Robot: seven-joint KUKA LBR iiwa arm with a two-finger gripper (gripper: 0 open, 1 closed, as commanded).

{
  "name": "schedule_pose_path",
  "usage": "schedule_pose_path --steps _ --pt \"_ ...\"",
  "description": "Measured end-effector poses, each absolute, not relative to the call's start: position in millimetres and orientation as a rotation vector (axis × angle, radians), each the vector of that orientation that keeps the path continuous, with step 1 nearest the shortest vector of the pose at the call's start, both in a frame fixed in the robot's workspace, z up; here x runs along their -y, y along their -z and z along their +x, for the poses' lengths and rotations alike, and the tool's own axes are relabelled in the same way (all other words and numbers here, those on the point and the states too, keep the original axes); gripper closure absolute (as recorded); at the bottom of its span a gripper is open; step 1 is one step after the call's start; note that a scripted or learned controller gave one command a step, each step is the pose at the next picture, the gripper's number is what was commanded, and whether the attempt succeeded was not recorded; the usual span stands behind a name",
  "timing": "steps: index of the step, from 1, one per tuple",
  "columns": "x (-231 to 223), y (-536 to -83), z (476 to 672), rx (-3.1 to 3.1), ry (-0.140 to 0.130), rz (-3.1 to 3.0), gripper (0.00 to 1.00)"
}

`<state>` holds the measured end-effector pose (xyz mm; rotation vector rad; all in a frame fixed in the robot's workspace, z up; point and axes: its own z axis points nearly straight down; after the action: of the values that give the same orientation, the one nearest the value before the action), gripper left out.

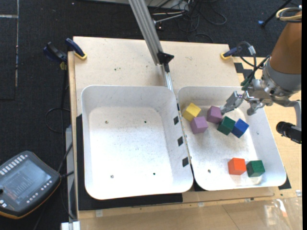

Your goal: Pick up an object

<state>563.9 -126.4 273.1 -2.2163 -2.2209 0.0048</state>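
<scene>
Gripper (241, 104) jaws wide, nothing held; drop straight onto green cube (226, 125) at 7 o'clock, avoid blue cube (240, 128).

The two bins (129, 97) look like smooth white plastic — a bit speckled. The counter (120, 56) looks like pale, matt wood. The blocks (237, 166) look smooth and painted.

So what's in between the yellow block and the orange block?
In the camera view, a purple block sits just below the yellow block. After it comes bare white bin floor down to the orange block.
</scene>
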Motion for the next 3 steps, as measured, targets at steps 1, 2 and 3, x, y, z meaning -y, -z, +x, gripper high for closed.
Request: schedule_pose_path --steps 1,2,3 --pt "126.6 -275.6 564.5 2.222 -0.001 -2.221 0.0" --pt "116.5 -223.7 567.0 2.219 -0.005 -2.217 0.0" --pt "124.5 -163.7 563.9 2.216 -0.007 -2.22 0.0"
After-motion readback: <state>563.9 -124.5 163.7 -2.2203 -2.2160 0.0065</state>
